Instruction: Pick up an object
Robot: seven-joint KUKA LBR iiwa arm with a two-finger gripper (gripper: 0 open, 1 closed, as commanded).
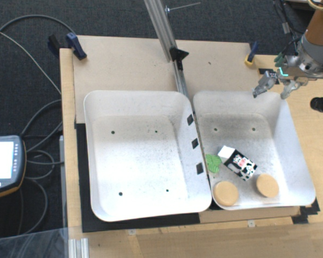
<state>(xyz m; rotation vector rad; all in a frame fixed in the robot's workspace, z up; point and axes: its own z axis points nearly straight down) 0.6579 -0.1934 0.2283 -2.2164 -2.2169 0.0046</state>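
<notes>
My gripper [271,93] hangs above the far right corner of the right bin [290,144], fingers spread open with nothing between them. At the near end of that bin lie a small black-and-white patterned box [238,162], a green leafy piece [213,163] and two tan round discs [226,193] [267,186]. All of them are well apart from the gripper, toward the front of the bench.
The left bin [134,155] sits beside the right one, divided by a slanted metal rail [172,52]. Blue clamps [75,44] hold the bench's far edge. A handheld pendant [2,163] and cables lie on the floor at left.
</notes>
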